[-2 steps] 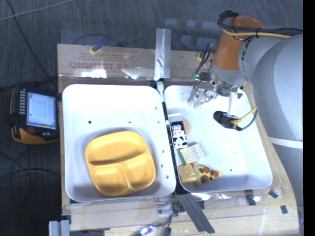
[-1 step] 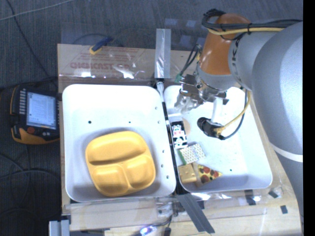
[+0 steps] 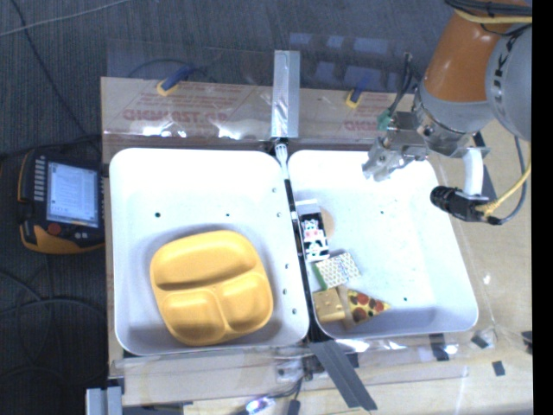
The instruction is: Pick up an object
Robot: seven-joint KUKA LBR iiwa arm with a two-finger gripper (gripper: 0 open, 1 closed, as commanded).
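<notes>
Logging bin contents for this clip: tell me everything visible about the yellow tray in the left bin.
The yellow tray is a rounded-square divided plate, glossy like plastic, with one long compartment and two smaller ones. It lies flat and right side up, turned slightly, in the near half of the left bin, resting on the bin floor.

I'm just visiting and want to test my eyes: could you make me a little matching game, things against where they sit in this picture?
Things:
1. yellow plastic divided tray
2. pizza-slice toy
3. orange handheld screen unit
4. grey metal tool

Places:
A. on the floor, left of the bins
B. over the right bin's far edge
C. in the left bin
D. near corner of the right bin

Pairs: 1-C, 2-D, 3-A, 4-B
</notes>
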